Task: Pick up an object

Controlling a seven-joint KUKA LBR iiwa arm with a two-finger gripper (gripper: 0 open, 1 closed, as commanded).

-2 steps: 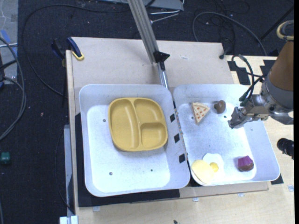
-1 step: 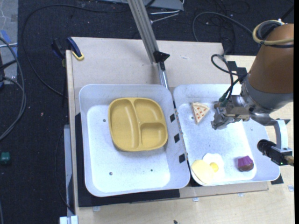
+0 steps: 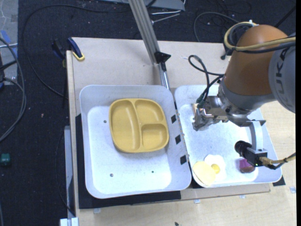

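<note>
My gripper (image 3: 201, 121) hangs over the left part of the right bin (image 3: 225, 140), below the orange band of the arm. A pale yellow and white fried-egg-like object (image 3: 209, 168) lies at the bin's front left. A small purple object (image 3: 245, 165) rests at the front right, beside a black part of the arm's fittings. The gripper is some way behind the egg-like object and apart from both things. A yellow divided plate (image 3: 139, 125) sits in the left bin (image 3: 94, 164).
A metal pole (image 3: 146, 29) slants from the top down to the gap between the bins. Black clips line the divide between the bins. A blue and yellow tool (image 3: 76, 50) lies at the bench's back left corner. Cables run over the dark floor.
</note>
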